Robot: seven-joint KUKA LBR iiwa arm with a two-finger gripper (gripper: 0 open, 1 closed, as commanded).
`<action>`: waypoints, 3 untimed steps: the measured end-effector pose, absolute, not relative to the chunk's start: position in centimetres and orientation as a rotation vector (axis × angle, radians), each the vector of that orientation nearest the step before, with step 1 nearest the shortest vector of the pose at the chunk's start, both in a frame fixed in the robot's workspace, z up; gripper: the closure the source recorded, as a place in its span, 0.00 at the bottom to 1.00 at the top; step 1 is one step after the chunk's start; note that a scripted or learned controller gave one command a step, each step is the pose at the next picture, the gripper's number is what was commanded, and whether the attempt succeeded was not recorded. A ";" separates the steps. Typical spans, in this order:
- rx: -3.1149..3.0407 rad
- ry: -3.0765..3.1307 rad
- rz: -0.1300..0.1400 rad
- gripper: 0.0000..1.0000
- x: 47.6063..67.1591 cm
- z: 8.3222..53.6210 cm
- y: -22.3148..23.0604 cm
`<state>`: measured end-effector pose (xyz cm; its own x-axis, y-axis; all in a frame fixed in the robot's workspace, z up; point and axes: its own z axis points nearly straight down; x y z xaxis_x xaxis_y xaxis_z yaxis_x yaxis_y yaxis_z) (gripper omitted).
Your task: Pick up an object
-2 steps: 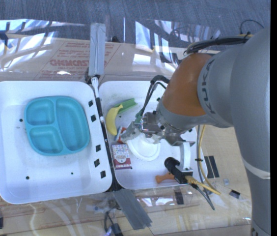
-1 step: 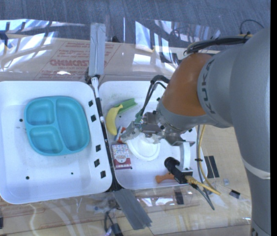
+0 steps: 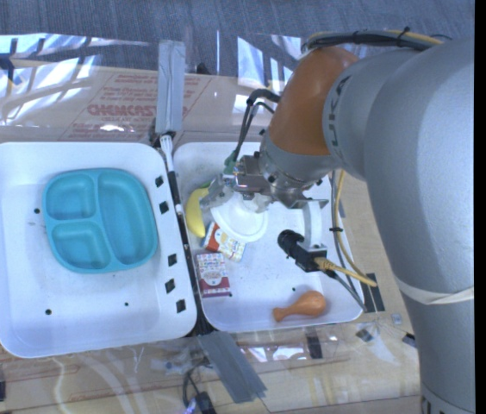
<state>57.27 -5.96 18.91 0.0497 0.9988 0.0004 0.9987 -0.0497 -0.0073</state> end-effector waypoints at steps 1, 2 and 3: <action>-2.265 -2.213 -0.033 0.00 55.5 12.8 -9.5; -2.214 -2.263 -0.030 0.00 62.9 10.8 -10.5; -2.211 -2.226 0.004 0.00 60.9 12.1 -10.6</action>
